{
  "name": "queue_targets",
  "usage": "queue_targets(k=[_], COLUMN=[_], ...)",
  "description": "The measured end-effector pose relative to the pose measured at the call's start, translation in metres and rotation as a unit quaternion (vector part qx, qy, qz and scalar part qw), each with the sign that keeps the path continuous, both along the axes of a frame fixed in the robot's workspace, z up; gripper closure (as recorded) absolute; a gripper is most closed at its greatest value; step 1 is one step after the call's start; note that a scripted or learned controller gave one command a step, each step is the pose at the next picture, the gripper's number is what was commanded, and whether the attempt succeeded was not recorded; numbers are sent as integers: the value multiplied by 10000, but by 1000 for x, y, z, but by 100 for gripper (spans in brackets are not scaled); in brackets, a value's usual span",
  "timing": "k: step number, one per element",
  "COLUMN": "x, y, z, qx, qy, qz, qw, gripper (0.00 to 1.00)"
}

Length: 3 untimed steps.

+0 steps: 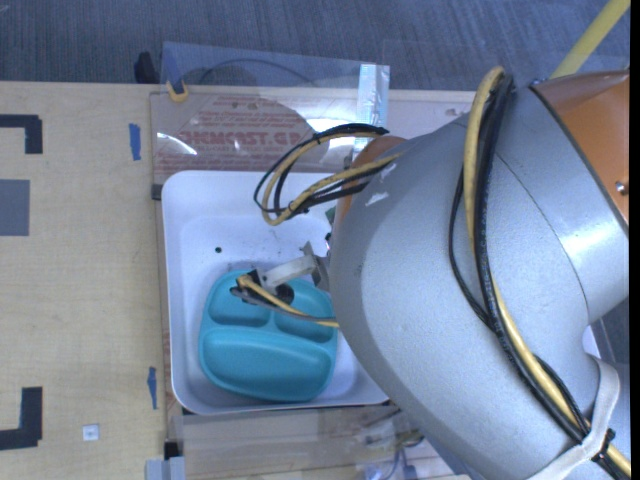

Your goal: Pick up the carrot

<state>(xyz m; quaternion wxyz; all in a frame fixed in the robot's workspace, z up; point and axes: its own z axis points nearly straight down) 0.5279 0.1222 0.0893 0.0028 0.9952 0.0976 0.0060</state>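
My gripper (268, 343) appears from above as a teal housing low over the front part of the left white bin (200, 218). Yellow and black cables (300, 183) loop from the arm down to a white connector (285, 270) on top of the housing. The housing covers whatever lies directly beneath it. The big grey arm (470, 298) with its orange band (600, 138) covers the right half of the view, including the right side of this bin.
A clear plastic sheet (270, 118) stands taped along the bin's far edge. Pale wooden bench (75, 268) with black corner marks and blue tape lies to the left. The bin's back left floor shows bare white.
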Motion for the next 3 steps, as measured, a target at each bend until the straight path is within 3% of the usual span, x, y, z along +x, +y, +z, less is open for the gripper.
queue_targets(k=[1,2,3], x=[-1,22,-18], y=[2,-1,-13], z=[-1,2,24], qx=[23,35,97], qy=[15,74,30], qz=[5,116,497], qw=[10000,9999,9987], gripper=[0,0,0])
